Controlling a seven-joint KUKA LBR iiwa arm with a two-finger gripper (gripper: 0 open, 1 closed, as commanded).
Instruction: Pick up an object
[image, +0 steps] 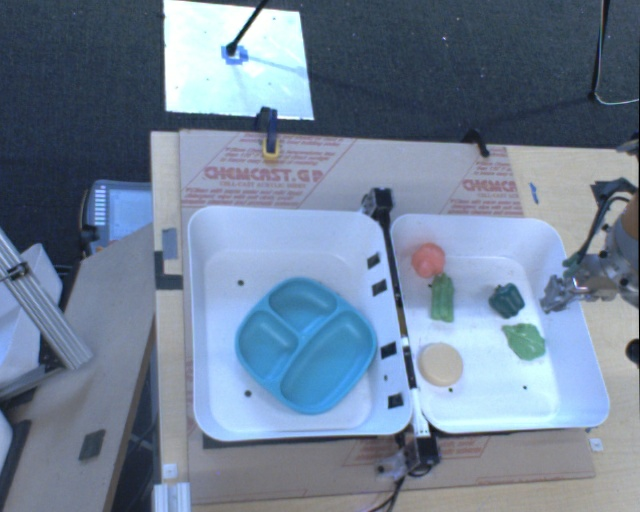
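- Grey metal gripper (556, 292) sits at the right bin's (575, 405) right rim; finger gap too small to tell, nothing visibly held.
- Dark green object (506, 298) lies just left of it, apart.
- Blue tray (303, 344) fills the left bin (215, 250).

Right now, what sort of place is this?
Probably a robotics lab test bench: two white bins side by side, toy food pieces like a green pepper, a blue divided plate, and the gripper at the right bin's edge.
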